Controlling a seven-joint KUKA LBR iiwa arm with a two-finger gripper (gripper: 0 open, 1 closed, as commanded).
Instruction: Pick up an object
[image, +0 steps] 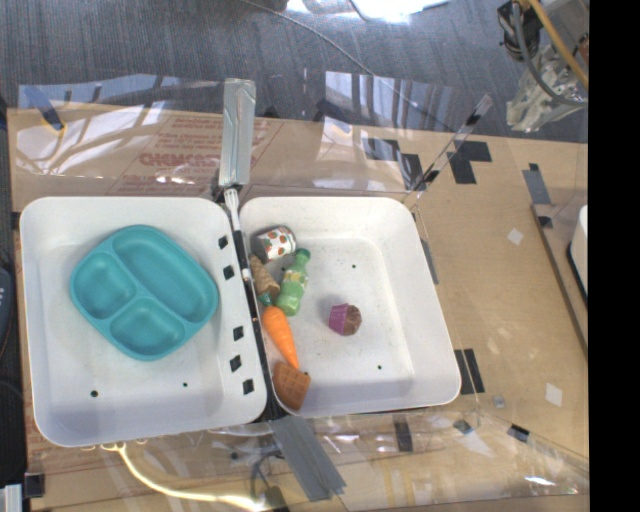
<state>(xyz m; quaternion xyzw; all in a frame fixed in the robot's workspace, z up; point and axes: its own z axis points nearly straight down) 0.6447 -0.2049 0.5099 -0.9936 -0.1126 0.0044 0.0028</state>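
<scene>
The right bin (425, 290) holds several small toys along its left wall. An orange carrot (282, 336) lies lengthwise, with a green bottle (293, 283) just above it and a brown piece (264, 279) beside the bottle. A white cup with red and green spots (275, 241) sits at the top, and a brown wedge (291, 385) rests in the near-left corner. A purple lump (345, 319) lies alone near the bin's middle. My gripper (538, 100) hangs at the far upper right, well away from both bins, with nothing seen in it.
The left bin (60, 400) carries a teal divided plate (144, 291). Clear plastic sheeting and tape strips cover the cardboard bench around the bins. A grey taped post (236, 130) stands behind the seam between the bins.
</scene>
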